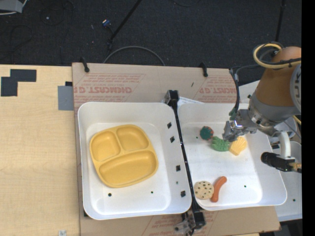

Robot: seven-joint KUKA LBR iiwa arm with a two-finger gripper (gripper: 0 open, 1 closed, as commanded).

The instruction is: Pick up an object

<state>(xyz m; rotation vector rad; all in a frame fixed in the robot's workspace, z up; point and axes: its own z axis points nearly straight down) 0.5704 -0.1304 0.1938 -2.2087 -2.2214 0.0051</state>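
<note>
Green plastic toy (220, 144) lies in the right bin (266, 193), approx mid-bin, w/ the gripper (231, 134) right above its upper edge. We can't tell whether the fingers are spread or closed; too small, partly hidden by the wrist. A yellow corn-like piece (238, 145) sits just beside the green toy, a small green-red ball (206, 132) near on the other side. Cookie (203, 189) & orange sausage (218, 188) lie nearer the front wall. Left bin (93, 200) carries a yellow divided plate (123, 155). Progress, as we judge: approach done, nothing lifted yet; grasp & raise are left.
</note>
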